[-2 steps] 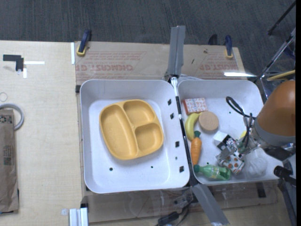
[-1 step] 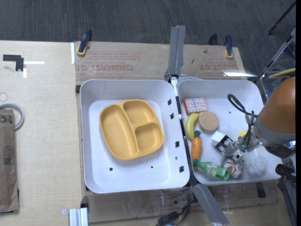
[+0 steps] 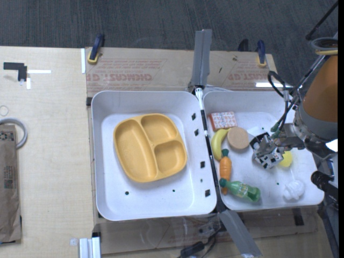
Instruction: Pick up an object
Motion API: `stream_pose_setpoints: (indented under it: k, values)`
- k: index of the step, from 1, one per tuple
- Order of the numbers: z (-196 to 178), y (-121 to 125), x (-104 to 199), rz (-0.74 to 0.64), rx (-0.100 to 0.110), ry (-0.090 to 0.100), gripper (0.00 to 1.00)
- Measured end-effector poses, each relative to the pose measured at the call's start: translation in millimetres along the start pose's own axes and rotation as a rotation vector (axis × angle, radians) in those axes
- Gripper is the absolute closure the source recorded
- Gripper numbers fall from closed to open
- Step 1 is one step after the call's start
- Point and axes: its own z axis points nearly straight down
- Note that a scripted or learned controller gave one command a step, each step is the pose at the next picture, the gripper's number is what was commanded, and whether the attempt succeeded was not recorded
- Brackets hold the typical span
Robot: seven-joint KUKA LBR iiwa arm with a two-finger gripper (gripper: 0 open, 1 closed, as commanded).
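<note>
The right bin holds a banana, a tan round disc, a red patterned packet, a carrot, a green bottle, a white lump and a small yellow piece. My gripper hangs low over the bin's middle right, just left of the yellow piece and right of the disc. Its dark and white tip hides how the fingers stand. I see nothing clearly held.
The left bin carries a yellow divided plate. A grey divider runs between the bins. The arm's orange band and cables lean in over the right bin's far right corner. A brown bag lies at far left.
</note>
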Motion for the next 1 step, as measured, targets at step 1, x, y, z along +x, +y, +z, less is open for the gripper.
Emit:
stream_pose_setpoints:
  k: [1]
  values:
    - [33.1,76.4,23.0,-0.073,0.001,0.0,1.0]
